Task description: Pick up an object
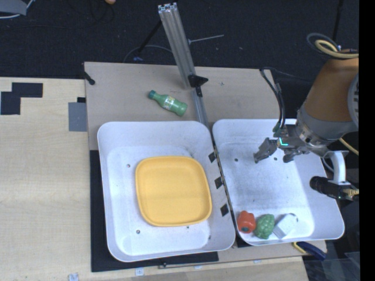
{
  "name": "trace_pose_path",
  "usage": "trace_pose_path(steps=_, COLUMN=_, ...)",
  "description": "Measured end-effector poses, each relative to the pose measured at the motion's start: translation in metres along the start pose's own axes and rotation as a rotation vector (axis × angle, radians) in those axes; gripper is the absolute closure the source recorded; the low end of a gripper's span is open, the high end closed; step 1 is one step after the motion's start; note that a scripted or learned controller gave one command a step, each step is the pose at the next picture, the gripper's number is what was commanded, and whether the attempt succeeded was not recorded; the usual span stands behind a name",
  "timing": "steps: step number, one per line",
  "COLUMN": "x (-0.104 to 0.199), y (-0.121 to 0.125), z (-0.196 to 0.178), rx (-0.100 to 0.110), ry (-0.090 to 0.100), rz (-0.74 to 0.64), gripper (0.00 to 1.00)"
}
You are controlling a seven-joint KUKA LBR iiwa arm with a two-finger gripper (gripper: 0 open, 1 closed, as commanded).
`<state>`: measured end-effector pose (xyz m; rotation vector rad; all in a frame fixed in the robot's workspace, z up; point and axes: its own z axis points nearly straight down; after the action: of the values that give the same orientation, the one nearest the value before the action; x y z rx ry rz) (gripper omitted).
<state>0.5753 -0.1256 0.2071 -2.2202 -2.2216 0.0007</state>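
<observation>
Gripper (266, 150) hangs over the upper part of the right bin (328, 230), reaching in from the right on the grey arm (334, 107) with its orange band. From this slanted overhead view I cannot tell how far apart its tips stand, and I see nothing carried in it.

Candidate objects lie well away from it, bunched in the near corner of that same bin: a red pepper (246, 221), a green lump (265, 226) touching it, and a pale grey block (283, 225) just beside those. All three rest on the bin floor.

In the left bin (111, 157) a yellow plate (173, 190) lies flat in the middle. A green bottle (168, 102) lies on its side on the bench (246, 98), behind the bins.

By my reading, the pick has not happened yet. Nothing is lifted, and the tool sits over bare floor. What remains is the whole job: travel to one of the objects, descend, close on it and raise it.
</observation>
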Motion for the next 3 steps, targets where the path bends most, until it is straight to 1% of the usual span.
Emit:
trace_pose_path(steps=1, x=0.0, y=0.0, z=0.0, rx=0.0, ry=0.0, rz=0.0, gripper=0.0)
trace_pose_path(steps=2, x=-0.003, y=-0.001, z=0.063, rx=0.005, ry=0.001, rz=0.0, gripper=0.0)
trace_pose_path(steps=3, x=-0.002, y=-0.002, z=0.115, rx=0.003, ry=0.0, rz=0.0, gripper=0.0)
